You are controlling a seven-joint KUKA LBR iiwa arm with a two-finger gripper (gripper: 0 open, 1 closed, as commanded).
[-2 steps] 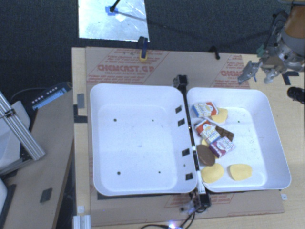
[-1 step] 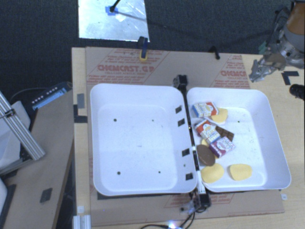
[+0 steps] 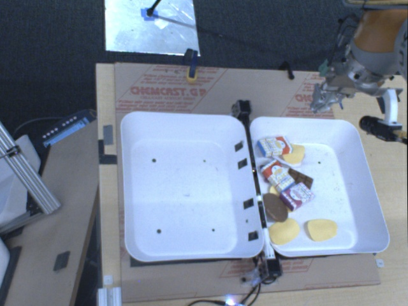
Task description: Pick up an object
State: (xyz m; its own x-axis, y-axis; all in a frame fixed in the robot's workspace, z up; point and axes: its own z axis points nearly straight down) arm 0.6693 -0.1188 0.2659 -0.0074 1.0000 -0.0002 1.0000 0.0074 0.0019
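Note:
The right white bin (image 3: 357, 171) holds a cluster of small items along its left side. Small red, white and blue boxes lie at the back (image 3: 273, 146), in the middle (image 3: 275, 169) and nearer the front (image 3: 297, 195). Yellow rounded pieces sit at the back (image 3: 295, 153) and at the front (image 3: 284, 232) (image 3: 321, 229). A brown disc (image 3: 275, 207) and a dark brown bar (image 3: 303, 178) lie among them. My gripper (image 3: 324, 101) hangs over the cardboard just behind the bin's back rim, apart from every item, with nothing visibly in it.
The left white bin (image 3: 185, 190) adjoins the right one along a divider with black clips (image 3: 242, 164). A shiny metal sheet (image 3: 150, 18) lies at the back. A yellow and blue clamp (image 3: 190, 65) stands on the cardboard base. An aluminium rail (image 3: 25, 177) sits at the left.

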